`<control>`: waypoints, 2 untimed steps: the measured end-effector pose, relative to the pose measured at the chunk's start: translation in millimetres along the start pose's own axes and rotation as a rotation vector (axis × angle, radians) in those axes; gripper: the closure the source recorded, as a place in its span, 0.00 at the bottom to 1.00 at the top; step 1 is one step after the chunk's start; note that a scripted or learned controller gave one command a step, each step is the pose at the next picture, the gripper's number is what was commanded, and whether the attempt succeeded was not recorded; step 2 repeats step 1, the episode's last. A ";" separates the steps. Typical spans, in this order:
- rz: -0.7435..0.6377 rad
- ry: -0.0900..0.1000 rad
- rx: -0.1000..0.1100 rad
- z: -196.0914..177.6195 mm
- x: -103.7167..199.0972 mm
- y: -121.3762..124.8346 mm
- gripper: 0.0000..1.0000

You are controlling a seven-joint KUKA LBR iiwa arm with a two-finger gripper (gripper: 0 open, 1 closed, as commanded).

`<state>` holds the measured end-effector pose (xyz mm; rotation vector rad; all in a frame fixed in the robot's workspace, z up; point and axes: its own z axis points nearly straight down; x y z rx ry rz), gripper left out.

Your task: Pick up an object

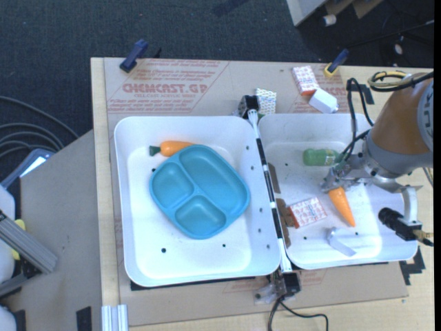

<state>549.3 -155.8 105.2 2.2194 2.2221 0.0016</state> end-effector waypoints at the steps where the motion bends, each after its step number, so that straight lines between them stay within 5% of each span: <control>1: 0.000 0.001 0.001 -47.4 49.1 11.2 1.00; 2: 0.000 0.001 0.001 -47.4 49.1 11.2 1.00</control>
